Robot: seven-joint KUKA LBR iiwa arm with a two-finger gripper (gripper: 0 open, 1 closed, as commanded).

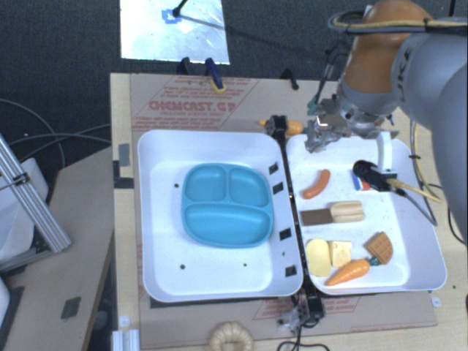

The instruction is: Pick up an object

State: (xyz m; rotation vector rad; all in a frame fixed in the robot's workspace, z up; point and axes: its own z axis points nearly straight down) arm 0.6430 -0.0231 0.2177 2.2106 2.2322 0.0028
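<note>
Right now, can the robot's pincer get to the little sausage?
Probably yes. The pincer hangs over the right bin's far corner, and the sausage lies just below it in the camera view, bare on the bin floor with nothing on it.

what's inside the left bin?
The left bin holds one blue three-compartment plate, lying flat near its middle. The plate's compartments look bare. Whatever bin floor lies beneath the plate is covered.

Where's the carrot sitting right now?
The carrot lies in the right bin, near its front edge in the camera view, just below the yellow cheese pieces and beside the waffle piece.
</note>
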